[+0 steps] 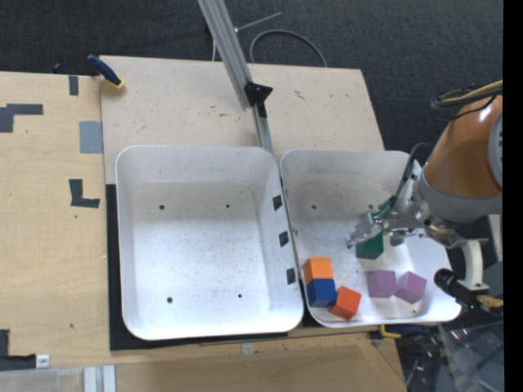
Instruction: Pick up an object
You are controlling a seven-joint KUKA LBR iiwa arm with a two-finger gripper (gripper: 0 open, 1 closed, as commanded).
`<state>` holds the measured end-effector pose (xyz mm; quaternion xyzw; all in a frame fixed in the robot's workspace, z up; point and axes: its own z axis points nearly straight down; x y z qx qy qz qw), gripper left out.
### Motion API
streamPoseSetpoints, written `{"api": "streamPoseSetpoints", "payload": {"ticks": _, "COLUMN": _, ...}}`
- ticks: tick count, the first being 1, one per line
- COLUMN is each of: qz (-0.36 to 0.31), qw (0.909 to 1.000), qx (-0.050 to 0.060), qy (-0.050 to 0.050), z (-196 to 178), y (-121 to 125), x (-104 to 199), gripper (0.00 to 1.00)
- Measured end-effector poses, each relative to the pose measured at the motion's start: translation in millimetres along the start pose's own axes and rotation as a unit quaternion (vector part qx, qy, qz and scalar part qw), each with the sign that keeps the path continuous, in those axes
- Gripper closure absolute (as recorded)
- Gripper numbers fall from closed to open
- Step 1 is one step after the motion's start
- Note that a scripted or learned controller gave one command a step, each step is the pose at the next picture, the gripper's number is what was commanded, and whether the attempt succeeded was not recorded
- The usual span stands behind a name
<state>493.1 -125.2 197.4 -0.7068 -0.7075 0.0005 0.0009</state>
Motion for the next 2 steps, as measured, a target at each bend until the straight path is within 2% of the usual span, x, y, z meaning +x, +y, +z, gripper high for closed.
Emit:
{"api": "streamPoseSetpoints", "payload": {"ticks": 1, "qz": 0.000, "qw": 1.0000, "qx": 0.000, "qy": 0.000, "z": -9.7, "y": 0.2, "x": 0.3, "gripper": 1.00}}
{"api": "streamPoseSetpoints", "payload": {"ticks": 2, "qz": 0.000, "qw": 1.0000, "qx": -0.005, "qy": -0.003, "z": -82.9, "y": 53.7, "x": -31.3, "gripper": 1.00}}
